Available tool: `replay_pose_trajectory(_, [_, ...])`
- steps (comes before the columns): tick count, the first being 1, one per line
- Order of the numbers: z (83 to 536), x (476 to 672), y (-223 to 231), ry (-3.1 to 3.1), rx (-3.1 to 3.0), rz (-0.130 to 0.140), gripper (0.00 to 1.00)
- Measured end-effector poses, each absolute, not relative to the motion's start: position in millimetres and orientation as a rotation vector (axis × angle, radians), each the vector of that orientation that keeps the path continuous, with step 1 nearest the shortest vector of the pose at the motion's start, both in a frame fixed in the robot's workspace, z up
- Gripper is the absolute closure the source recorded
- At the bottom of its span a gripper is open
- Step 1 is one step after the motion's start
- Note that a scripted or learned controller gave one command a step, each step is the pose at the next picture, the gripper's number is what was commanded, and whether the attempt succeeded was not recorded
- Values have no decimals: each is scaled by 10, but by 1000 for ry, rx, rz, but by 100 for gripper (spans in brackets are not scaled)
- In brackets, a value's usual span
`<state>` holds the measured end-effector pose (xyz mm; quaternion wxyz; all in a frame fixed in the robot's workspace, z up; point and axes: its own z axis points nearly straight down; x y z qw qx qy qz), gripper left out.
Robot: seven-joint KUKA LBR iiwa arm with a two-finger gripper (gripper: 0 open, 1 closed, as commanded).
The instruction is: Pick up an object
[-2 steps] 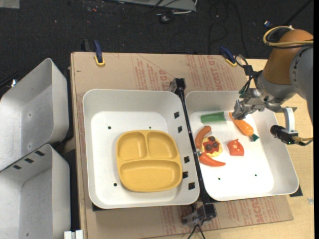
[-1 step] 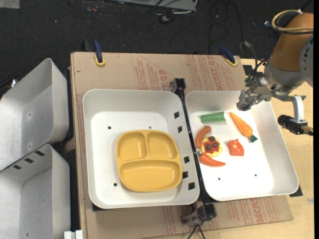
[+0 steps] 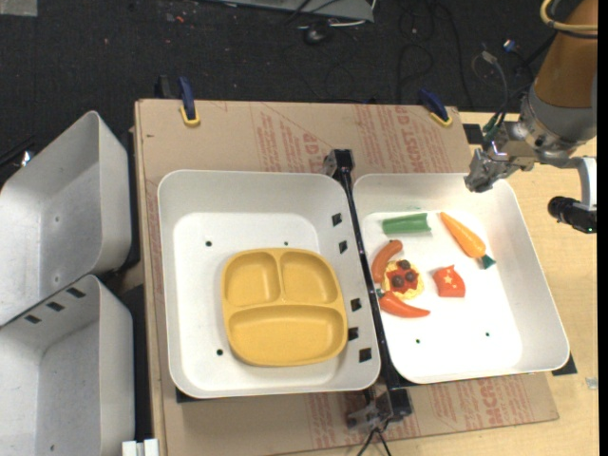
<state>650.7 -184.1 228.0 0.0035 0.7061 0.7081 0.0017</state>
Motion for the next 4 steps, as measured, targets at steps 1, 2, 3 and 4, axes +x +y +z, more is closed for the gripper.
replay_pose_trajectory(1, [2636,6517,-1843,2221,2215,3,100])
replay_pose_trajectory(2, [2677,6496,-1369,2229,2214,2,100])
replay_pose_trajectory(3, [2578,6575,-807,2230,2214,1,100])
replay_pose_trajectory(4, [2431,6563,-244,2230,2215,0,100])
